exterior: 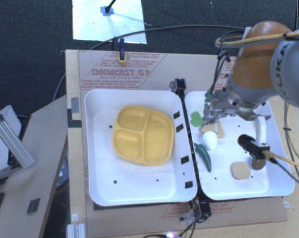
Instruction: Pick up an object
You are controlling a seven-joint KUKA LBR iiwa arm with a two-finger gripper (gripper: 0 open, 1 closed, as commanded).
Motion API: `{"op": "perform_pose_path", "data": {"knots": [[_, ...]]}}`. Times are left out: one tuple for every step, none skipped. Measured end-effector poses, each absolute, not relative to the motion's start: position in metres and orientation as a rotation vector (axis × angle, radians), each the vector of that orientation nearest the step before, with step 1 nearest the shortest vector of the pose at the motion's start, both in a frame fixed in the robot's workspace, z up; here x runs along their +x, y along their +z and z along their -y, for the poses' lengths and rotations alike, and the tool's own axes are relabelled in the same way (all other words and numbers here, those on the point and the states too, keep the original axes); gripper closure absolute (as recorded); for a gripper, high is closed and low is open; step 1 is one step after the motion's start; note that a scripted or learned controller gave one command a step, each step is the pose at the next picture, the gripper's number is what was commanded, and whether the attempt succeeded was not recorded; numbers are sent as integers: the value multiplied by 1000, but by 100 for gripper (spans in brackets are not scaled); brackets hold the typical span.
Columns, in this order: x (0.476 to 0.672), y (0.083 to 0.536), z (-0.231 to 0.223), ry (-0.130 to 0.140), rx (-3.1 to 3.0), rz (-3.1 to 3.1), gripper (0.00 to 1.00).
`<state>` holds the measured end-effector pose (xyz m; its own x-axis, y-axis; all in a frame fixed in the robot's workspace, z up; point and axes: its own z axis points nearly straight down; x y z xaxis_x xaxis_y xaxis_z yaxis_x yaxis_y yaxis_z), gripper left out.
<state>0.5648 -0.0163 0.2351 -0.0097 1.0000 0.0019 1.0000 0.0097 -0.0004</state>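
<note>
End effector [210, 117] low over right bin [278, 182], grip state cannot tell; white egg-shaped object [209, 140] just at its 6 o'clock, likely light, rigid, slick — pinch across the narrow middle.

A robotics lab, by the look of it: a grey arm [283, 58] with an orange band reaches over a tabletop [139, 66] printed "CHEMCAST". Two white bins [97, 182] sit there. Cables [189, 29] trail at 12 o'clock, and aluminium framing [8, 138] stands at 9 o'clock.
</note>
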Motion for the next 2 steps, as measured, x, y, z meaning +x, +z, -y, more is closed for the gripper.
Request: {"op": "perform_pose_path", "data": {"knots": [[539, 222, -27, 0, -2209, 2230, 100], [513, 218, -84, 0, -2209, 2230, 100]]}}
